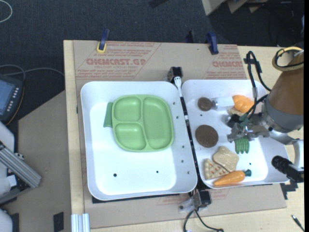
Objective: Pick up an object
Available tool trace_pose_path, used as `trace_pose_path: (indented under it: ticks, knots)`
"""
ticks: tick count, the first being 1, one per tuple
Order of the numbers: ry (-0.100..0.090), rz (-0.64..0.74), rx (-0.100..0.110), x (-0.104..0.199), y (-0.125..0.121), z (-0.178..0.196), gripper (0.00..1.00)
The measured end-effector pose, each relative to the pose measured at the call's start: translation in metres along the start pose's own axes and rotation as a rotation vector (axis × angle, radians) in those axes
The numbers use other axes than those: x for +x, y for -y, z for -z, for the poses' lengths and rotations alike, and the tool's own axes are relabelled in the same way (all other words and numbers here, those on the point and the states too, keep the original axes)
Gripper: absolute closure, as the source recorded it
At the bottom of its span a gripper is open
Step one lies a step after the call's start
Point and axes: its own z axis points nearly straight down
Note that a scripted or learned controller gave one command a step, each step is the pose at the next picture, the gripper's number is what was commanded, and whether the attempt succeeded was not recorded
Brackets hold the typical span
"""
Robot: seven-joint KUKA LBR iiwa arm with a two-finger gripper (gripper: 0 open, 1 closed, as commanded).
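Green divided plate (143,123) in left bin (91,144); yellow clamp (102,42), blue clamp (211,41) on board edge.

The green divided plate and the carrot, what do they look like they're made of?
Green divided plate: probably moulded plastic, matte pale green, smooth rounded compartment ridges. Carrot: likely a plastic toy, uniform orange with a slight sheen and a small green tip.

The arm (285,98) reaches in from the right edge, its orange band uppermost and the grey wrist section just below it. It is bent down steeply, the wrist pointing leftward and downward. At its tip the dark claw (240,129) sits low, with black cables looping along the wrist above it.
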Motion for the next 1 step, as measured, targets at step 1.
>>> trace_pose_path:
  ticks: [1]
  knots:
    - [0.0, 0.001, 0.001, -0.0002, -0.0013, 0.0366, 1.0]
